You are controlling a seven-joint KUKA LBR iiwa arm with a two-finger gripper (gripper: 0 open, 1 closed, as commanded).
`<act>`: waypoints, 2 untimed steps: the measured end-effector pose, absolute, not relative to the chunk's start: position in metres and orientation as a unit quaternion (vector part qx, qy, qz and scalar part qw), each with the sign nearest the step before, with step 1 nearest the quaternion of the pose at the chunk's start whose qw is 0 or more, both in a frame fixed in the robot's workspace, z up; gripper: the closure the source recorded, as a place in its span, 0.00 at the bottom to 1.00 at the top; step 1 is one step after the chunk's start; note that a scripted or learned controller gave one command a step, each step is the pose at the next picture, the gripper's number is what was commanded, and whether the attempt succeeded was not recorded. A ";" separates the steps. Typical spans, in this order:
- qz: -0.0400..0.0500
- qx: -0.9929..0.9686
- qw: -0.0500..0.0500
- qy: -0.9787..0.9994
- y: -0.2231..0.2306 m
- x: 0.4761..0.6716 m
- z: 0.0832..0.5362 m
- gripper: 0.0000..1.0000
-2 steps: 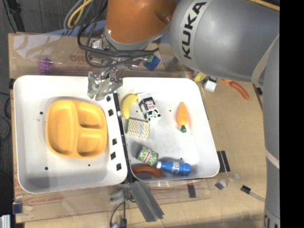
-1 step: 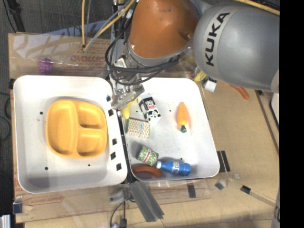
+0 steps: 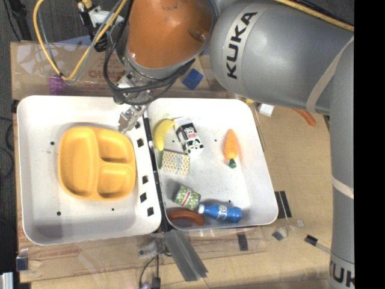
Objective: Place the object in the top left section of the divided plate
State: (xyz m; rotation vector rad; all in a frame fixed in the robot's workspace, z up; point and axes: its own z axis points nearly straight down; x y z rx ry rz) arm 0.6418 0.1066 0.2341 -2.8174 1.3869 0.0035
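Observation:
A yellow divided plate point(image 3: 96, 161) lies in the left bin point(image 3: 36, 221), with one long section on its left and two smaller ones on its right. All three sections look bare. My gripper point(image 3: 127, 119) hangs below the orange band, over the left bin's far right corner, just beyond the plate's upper right rim and beside the wall between the bins. The wrist hides most of it. Nothing shows held beneath it.
The right bin point(image 3: 255, 161) holds a yellow banana point(image 3: 161, 132), a small milk carton point(image 3: 189, 135), a carrot point(image 3: 231, 147), a patterned packet point(image 3: 175, 162), a green can point(image 3: 186, 197), a brown sausage point(image 3: 185, 217) and a blue bottle point(image 3: 220, 211). Cables loop behind the bins.

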 end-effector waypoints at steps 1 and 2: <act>0.002 -0.910 0.000 0.415 0.130 0.618 0.193 1.00; 0.002 -0.957 0.000 0.289 0.088 0.610 0.208 1.00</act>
